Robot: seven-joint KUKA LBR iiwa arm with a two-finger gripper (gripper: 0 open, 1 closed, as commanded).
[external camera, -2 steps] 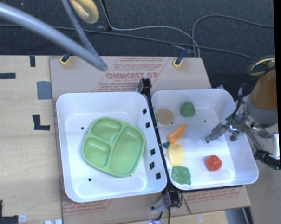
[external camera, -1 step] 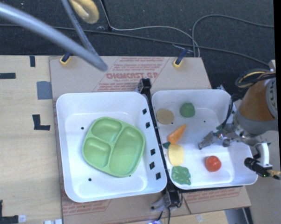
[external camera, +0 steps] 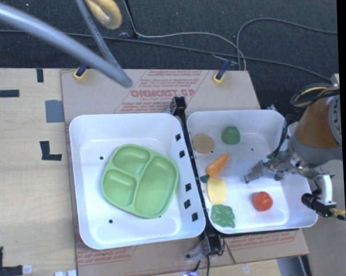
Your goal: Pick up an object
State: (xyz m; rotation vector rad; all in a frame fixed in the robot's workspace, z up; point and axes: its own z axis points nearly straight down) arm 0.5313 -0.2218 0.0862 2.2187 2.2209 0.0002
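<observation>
Camera view: round red tomato (external camera: 262, 201) near the tool (external camera: 256, 174).

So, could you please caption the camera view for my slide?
Claw hovers in the right bin above a red tomato; green divided plate fills the left.

Grey robot arm with an orange band and a small metal gripper.

The rounded grey robot arm (external camera: 324, 135) has a broad orange band around it above the wrist. Its end narrows to a slim, dull-grey metal gripper (external camera: 256, 174). Yellow and black cables loop above the arm, and a black-and-white fitting sits below it.
</observation>
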